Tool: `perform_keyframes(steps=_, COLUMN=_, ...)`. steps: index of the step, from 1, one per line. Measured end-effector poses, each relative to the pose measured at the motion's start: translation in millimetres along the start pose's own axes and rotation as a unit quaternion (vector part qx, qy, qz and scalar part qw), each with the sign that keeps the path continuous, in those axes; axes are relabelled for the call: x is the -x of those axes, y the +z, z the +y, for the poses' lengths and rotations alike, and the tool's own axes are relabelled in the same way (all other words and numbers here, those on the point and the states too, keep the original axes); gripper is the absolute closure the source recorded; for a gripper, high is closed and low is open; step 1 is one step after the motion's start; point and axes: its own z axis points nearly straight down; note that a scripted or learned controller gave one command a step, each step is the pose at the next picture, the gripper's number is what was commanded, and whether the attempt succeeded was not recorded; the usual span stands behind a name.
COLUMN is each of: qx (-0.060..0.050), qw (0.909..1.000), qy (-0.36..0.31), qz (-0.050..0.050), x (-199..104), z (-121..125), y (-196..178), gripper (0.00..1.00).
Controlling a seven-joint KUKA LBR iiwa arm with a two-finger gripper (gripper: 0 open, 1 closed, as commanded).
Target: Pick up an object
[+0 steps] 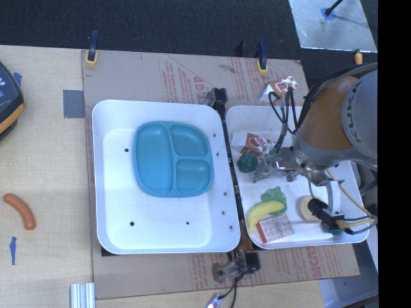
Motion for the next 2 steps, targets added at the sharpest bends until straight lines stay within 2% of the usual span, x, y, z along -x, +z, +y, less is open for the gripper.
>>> perform_keyframes(steps=1, qx=-0.001, qw=1.0000, qy=0.000, qz=0.000, x=5, z=-64, y=1, gripper=0.00)
perform_keyframes(steps=2, qx=-0.001, qw=1.0000, qy=-0.001, qz=0.000, x=6, z=-64, y=-10, gripper=1.00)
